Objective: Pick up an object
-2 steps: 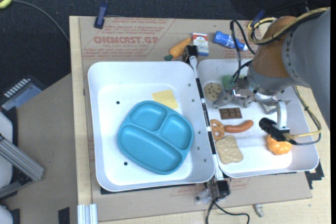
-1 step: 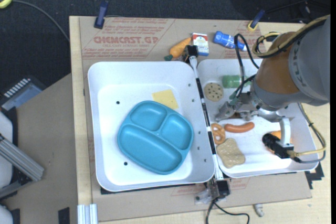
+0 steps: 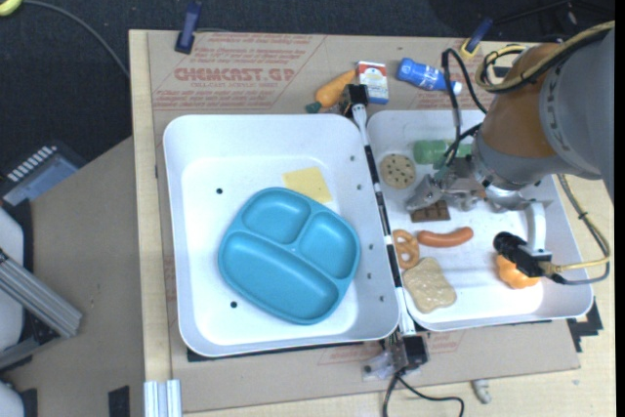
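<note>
Nearest, at lower right of frame, a cracker (image 3: 430, 285), pretzel (image 3: 405, 248) and sausage (image 3: 445, 236) lie loose in the right bin (image 3: 562, 308). Beyond them, my gripper (image 3: 441, 195) sits low over a brown bar (image 3: 428, 208), presumably the target; finger state cannot be told.

Right bin (image 3: 571, 303) crowded with food, left bin (image 3: 195, 210) open around blue tray (image 3: 288, 254)

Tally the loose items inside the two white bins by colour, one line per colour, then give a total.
Blue: 1, divided plate
Yellow: 1, cheese slice
Green: 1, block
Brown or tan: 4, cookie, chocolate piece, pretzel, bread slice
Red-orange: 1, hot dog
Orange: 1, piece
Total: 9
</note>
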Motion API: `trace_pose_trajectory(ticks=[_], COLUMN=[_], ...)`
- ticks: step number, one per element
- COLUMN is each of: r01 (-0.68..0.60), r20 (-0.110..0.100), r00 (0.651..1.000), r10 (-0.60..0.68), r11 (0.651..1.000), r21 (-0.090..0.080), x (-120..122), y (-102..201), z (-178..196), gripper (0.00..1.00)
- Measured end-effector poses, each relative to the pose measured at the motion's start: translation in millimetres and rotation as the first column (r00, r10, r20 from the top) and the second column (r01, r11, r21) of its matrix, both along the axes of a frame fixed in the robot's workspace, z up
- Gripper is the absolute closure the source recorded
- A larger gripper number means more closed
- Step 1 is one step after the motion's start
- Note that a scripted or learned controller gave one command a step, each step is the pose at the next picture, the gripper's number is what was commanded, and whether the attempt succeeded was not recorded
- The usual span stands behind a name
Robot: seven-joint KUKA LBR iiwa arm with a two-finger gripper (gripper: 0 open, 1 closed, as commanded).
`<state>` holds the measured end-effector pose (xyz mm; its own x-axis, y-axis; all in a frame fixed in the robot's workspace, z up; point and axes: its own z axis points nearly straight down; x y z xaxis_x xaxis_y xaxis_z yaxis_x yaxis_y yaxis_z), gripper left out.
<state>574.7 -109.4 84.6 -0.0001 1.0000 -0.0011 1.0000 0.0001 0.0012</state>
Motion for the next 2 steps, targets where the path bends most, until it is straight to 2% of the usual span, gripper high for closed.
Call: trace_pose_trajectory(ticks=[1, 2], r01=[-0.001, -0.002], r20=[0.003, 0.001], r00=[1.0, 1.0], r10=[0.001, 0.002], r11=[1.0, 1.0], r21=[0.0, 0.002], x=[1, -9], y=[1, 70], z=[11, 101], gripper=[1.0, 1.0])
